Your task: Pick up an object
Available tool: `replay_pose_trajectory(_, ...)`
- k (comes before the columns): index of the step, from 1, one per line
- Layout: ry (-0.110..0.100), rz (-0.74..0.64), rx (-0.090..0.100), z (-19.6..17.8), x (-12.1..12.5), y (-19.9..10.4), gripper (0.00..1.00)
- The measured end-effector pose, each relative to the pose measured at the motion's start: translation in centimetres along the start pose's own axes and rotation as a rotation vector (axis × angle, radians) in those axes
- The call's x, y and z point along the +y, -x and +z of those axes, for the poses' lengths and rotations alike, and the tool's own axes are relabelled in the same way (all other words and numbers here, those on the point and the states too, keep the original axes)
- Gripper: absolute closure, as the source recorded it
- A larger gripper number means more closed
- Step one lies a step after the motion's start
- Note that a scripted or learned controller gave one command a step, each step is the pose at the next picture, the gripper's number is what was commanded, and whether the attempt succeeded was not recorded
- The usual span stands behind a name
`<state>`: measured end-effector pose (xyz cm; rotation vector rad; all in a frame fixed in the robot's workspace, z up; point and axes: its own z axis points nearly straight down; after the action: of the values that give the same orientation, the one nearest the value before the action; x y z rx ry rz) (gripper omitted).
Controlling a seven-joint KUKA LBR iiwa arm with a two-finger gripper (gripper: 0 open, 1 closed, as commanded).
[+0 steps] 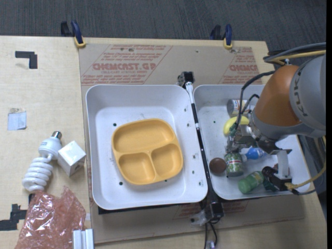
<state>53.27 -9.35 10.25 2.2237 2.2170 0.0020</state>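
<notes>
I've got the arm [290, 100] reaching in from the right, wrist low over the clutter in the right bin [207, 113]. The gripper [237, 145] sits just above a small can [234, 163]; I can't tell its finger state, the wrist hides it. Likely target is that can, centre-right of frame, packed beside a brown ball [217, 165] and near a banana [234, 124], green bottle [250, 182] lower right. Tight cluster, so neighbours may get nudged. Left bin [98, 139] holds 1 yellow divided plate [148, 151].
</notes>
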Motion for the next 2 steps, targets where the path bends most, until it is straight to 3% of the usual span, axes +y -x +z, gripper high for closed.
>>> replay_pose_trajectory(1,0.0,0.0,0.0,0.0,0.0,0.0,0.0)
replay_pose_trajectory(2,-0.002,-0.002,0.0,1.0,-3.9,0.3,0.0)
